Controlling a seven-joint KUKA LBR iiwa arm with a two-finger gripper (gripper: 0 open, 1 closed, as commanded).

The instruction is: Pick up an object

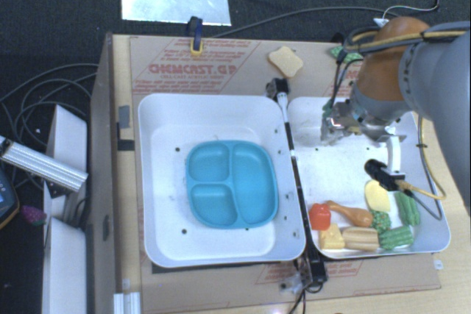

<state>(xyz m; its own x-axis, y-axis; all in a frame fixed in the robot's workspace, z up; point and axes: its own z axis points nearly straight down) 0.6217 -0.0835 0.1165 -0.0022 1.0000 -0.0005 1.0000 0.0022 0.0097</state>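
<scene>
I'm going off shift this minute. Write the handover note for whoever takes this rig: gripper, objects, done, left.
Gripper: low over the far left corner of the right bin, nothing visibly held.
Things: toy foods bunched along the right bin's near edge, among them a red piece, a yellow wedge, a tan roll and a green piece. A blue divided plate lies in the left bin.
Done: no object picked up yet.
Left: probably bring the gripper to the pile, grasp one piece, lift it.
</scene>
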